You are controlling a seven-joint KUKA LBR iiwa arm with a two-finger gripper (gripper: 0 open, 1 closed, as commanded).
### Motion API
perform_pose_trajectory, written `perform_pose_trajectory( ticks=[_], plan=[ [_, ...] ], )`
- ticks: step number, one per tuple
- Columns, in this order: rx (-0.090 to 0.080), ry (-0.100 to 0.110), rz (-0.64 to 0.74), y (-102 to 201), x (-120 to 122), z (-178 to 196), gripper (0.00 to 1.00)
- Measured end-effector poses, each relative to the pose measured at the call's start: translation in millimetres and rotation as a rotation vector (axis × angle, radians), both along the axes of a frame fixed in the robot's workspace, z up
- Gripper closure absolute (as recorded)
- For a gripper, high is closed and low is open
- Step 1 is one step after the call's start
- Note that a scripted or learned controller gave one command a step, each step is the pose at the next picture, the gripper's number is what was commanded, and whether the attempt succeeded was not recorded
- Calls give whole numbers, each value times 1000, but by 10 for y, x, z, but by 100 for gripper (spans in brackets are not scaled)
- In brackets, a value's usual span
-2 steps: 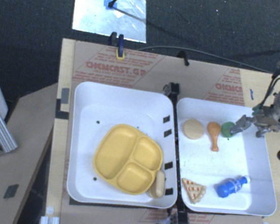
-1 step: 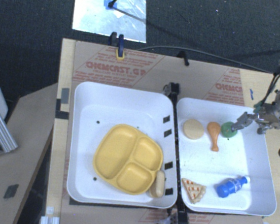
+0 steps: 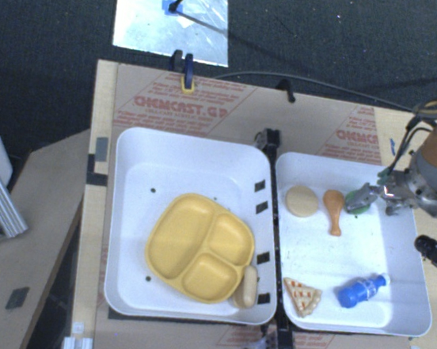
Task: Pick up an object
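Bins sat side by side on the bench: left bin (image 3: pixel 131 198) and right bin (image 3: pixel 400 313). The left one held a yellow divided plate (image 3: pixel 197 247), with a pale bread-roll-shaped piece (image 3: pixel 247 287) lying against the plate's near right edge.

The right bin held the likelier targets. A round beige disc (image 3: pixel 302 201) lay near the far left corner; just right of it, apart, was an orange drumstick-shaped toy (image 3: pixel 333 210), bulb end far, shank pointing near. A waffle wedge (image 3: pixel 301 296) lay at the near edge, and a blue bottle (image 3: pixel 360 290) lay on its side to the right of the wedge, cap tilted up toward the far right.

The gripper (image 3: pixel 367 199) hung over the far right part of the right bin, just right of the drumstick. A dark green shape showed at its tip. Whether that was finger padding or some object could not be made out, so its state went down as undetermined. No object was visibly lifted.

Judgement: the drumstick was the nearest candidate. Probably light moulded plastic, stiff, somewhat slick. The narrow shank seemed the better hold; the rounded bulb could squirt out of a two-finger pinch. The bottle, on its side, might roll if nudged; it would be best taken across the body. The disc looked flat and low, hard to get under.
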State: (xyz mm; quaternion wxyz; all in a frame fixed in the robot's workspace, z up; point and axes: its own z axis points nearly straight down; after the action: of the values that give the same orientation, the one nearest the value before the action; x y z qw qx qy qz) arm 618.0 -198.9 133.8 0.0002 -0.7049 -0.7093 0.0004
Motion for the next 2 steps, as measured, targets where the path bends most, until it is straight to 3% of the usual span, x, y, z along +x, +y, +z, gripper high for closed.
perform_pose_trajectory(
  ticks=[1,2],
  plan=[
    [1,1,0,7,-1,-519,0],
    [-2,-6,1,2,21,-377,100]
  ],
)
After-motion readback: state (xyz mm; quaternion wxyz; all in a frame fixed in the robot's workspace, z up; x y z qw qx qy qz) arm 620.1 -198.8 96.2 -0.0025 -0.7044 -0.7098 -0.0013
